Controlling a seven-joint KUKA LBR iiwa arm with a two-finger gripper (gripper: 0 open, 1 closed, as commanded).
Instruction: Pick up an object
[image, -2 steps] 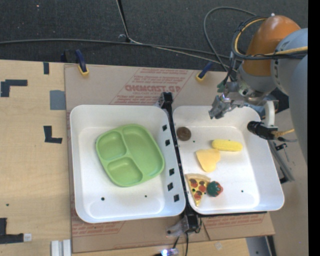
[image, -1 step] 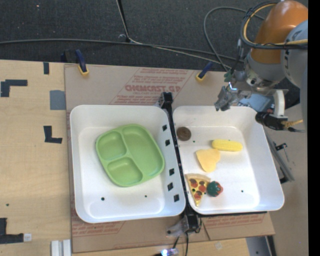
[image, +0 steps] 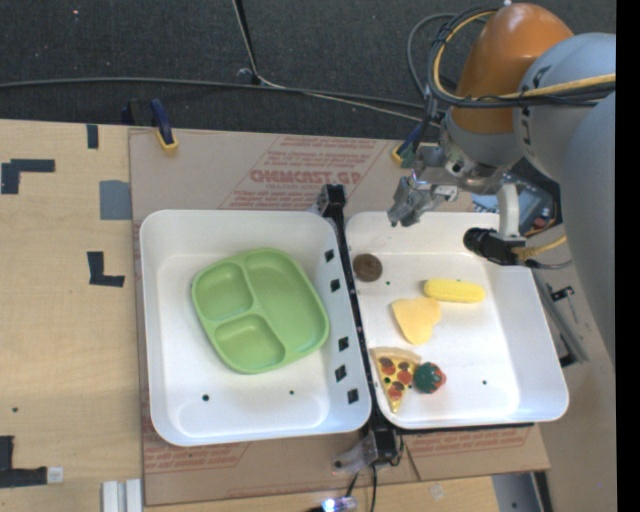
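Grey two-finger pincer hangs over right white bin's far rim; finger state unclear, can't tell. Round brown cookie just below-left of it, yellow corn piece below-right.

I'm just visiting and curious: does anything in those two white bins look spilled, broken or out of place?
Nothing stands out. The green tray lies flat in the left bin, a bit askew; the toy foods sit apart in the right bin.
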